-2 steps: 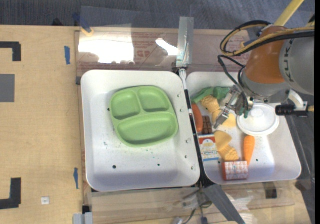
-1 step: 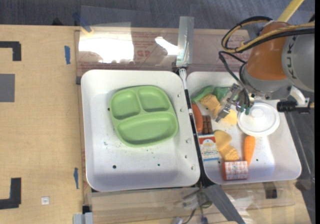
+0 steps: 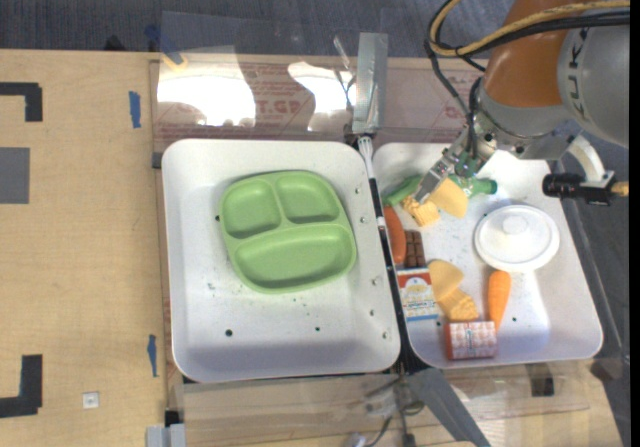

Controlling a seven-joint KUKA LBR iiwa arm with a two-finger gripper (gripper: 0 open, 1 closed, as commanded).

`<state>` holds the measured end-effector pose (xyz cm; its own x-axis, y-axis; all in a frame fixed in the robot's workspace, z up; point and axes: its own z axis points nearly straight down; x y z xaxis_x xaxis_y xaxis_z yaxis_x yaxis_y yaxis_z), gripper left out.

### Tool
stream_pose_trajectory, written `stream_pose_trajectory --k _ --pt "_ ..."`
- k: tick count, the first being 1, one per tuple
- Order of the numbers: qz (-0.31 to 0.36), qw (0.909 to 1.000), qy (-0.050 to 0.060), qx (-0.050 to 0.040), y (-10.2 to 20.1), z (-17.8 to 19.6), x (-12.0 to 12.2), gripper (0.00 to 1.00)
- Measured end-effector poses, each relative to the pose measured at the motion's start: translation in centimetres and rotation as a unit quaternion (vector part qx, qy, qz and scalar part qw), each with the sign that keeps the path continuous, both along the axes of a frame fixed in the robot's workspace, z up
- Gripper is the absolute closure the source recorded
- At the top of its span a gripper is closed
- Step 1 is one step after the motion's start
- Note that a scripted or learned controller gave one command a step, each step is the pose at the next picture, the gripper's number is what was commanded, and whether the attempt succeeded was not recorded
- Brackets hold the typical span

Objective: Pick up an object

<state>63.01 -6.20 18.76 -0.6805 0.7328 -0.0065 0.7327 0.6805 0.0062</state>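
Looks down on two shallow white bins set side by side on a bench. Finds in the left bin [image 3: 190, 325] a single green plate [image 3: 288, 230], lying flat near the middle, split into two small compartments at the far side and one long one at the near side. Sees nothing resting in any of the three compartments. Notes a few dark specks on the bin floor around the plate.

Finds the right bin [image 3: 575, 330] crowded. Picks out a round white lid [image 3: 515, 235] towards the right side, with a carrot [image 3: 498, 295] just in front of it, pointing at the near wall. Spots a red-and-white can [image 3: 470, 338] lying on its side at the near edge, and two orange-yellow wedges [image 3: 452, 293] just behind it, touching each other. Makes out a small carton [image 3: 415, 297] beside the wedges, against the wall shared with the left bin, then a brown bar [image 3: 413, 248] and a reddish sausage [image 3: 395, 230] further back along that same wall. Catches a green piece [image 3: 400, 190] at the far left corner.

Places the gripper [image 3: 440, 183] low over the far part of the right bin, slanting down and to the left from the orange-banded arm [image 3: 530, 55]. Locates a yellow block [image 3: 452, 199] directly beside and partly under the tip, with a smaller yellow bit [image 3: 425, 214] touching it. Cannot tell whether the gripper is spread, closed, or pinching the block.
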Motion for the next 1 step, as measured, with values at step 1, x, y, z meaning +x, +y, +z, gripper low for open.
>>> stream_pose_trajectory --k 1 --pt "-0.216 0.9764 0.003 0.0014 2.99 -0.26 2.78 1.00"
